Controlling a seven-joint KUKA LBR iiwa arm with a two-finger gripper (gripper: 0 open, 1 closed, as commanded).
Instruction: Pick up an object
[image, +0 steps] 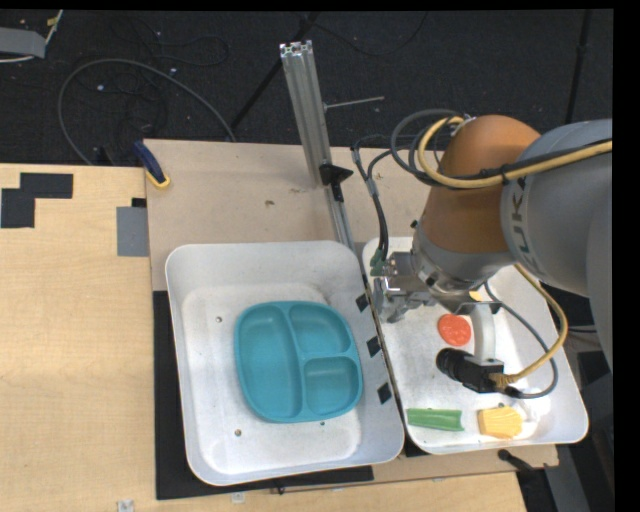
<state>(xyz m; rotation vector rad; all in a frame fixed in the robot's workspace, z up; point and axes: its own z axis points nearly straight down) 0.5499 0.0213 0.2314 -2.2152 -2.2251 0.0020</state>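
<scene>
arm (480, 215): comes in from the right. Its grey body and orange section sit over the far half of the right bin (562, 425) and hide that part of the bin floor.
gripper (392, 298): low at the right bin's left wall, close to the seam between the two bins. It's small, dark against metal, and partly under the wrist.
gripper state: can't tell whether it's apart or together, and no object is visible in it.
red round piece (455, 329): in the right bin, just right of the gripper and apart from it. Its upper edge is tucked under robot hardware, so the full outline isn't clear.
green piece (435, 420): flat and elongated, at the near end of the right bin, in plain sight.
yellow piece (500, 423): just beside the green one on its right, near the bin's front rim. It looks ridged, but the shape is too small to call.
teal divided plate (298, 360): lies flat in the left bin (190, 300) with three compartments, fully visible and well apart from the gripper.
aluminium post (304, 110): stands on the bench (230, 190) behind the bins. Its lower end runs down behind the gripper area and gets lost there.
blue-and-yellow item (152, 165): at the far left corner of the bench, too small to identify.
</scene>
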